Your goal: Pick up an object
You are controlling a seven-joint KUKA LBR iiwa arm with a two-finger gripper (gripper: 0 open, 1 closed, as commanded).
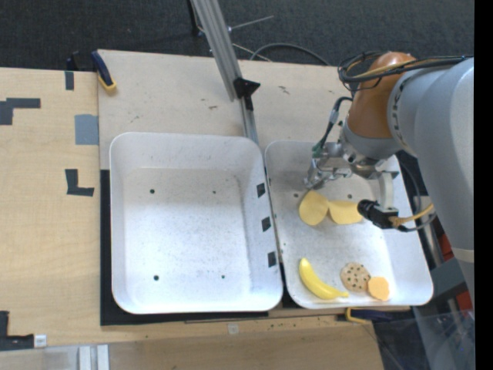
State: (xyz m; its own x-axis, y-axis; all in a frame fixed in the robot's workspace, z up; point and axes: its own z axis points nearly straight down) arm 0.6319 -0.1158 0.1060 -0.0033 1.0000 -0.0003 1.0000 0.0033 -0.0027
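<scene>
Reaching in from the right, the grey KUKA arm with its orange wrist band (379, 102) sits over the back half of the right shallow white plastic bin (408, 272). The two-finger gripper (317, 177) points down and to the left, its tip just above the bin floor and close to the upper edge of a pale yellow rounded slice-shaped piece (313, 208). Jaw state: cannot tell; the tips are too small and dark against the speckled floor. Nothing is visibly between them.

Right bin contents:
- pale yellow slice, near the bin's middle, just below the gripper tip
- a second yellow wedge-like piece (346, 213), touching the first on its right side
- a yellow toy banana (318, 281) near the front wall, lying at a slant
- a round brown speckled cookie (354, 275), right of the banana
- a small orange round piece (378, 287), touching the cookie at its lower right

The left shallow white bin (131, 284) stands just beside the right one, walls touching. A grey metal pole (219, 41) slants across the bench behind the bins.
</scene>
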